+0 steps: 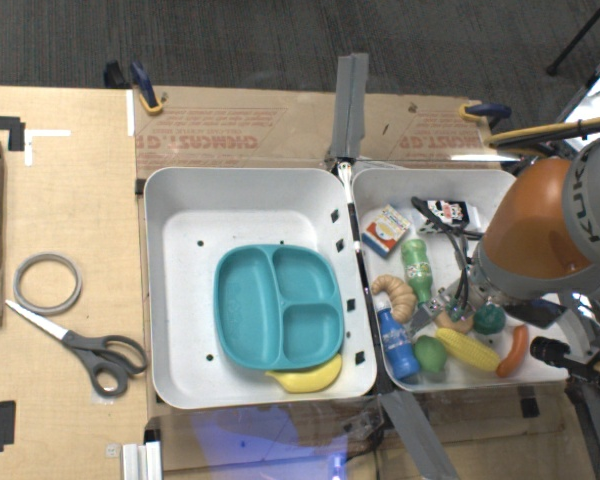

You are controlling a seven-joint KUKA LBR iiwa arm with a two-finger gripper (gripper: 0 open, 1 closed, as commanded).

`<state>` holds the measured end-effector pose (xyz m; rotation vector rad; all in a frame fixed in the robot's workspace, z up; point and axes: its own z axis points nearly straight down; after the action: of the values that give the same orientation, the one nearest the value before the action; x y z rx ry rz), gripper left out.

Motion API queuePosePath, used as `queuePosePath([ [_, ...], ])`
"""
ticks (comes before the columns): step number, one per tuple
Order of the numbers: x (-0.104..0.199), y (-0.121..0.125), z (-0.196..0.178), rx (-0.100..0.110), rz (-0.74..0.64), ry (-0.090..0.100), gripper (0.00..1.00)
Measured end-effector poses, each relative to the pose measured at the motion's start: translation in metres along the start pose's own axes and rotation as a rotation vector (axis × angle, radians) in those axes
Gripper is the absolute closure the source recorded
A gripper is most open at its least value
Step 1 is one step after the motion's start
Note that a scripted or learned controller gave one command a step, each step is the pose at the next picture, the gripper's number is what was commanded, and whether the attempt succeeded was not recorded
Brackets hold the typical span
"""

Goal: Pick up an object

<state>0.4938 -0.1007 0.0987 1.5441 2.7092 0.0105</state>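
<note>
My arm reaches in from three o'clock, its orange band (535, 230) over the right bin (500, 182). My pincer (458, 306) hangs low among the clutter there; whether it is open or closed on anything I cannot tell. Around it lie a green bottle (417, 267) at eleven o'clock, a tan croissant-shaped piece (398, 294) at nine, a blue bottle (395, 344) at eight, a corn cob (467, 349) at six with a lime-green fruit (431, 356) beside it, a dark green ball (489, 318) at four, and an orange sausage (513, 350) further out. The left bin (180, 198) holds a teal divided plate (278, 306) with a banana (307, 376) at its six o'clock edge. On the table (60, 198) at nine o'clock lie scissors (80, 345) and a tape roll (47, 283).
</note>
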Motion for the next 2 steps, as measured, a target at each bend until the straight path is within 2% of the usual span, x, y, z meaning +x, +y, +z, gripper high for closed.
queuePosePath([
  [1, -0.0219, 0.0281, 0.0019, 0.009, 0.193, 0.006, 0.0],
  [2, -0.0239, 0.0284, -0.0077, 0.008, 0.191, 0.001, 1.0],
])
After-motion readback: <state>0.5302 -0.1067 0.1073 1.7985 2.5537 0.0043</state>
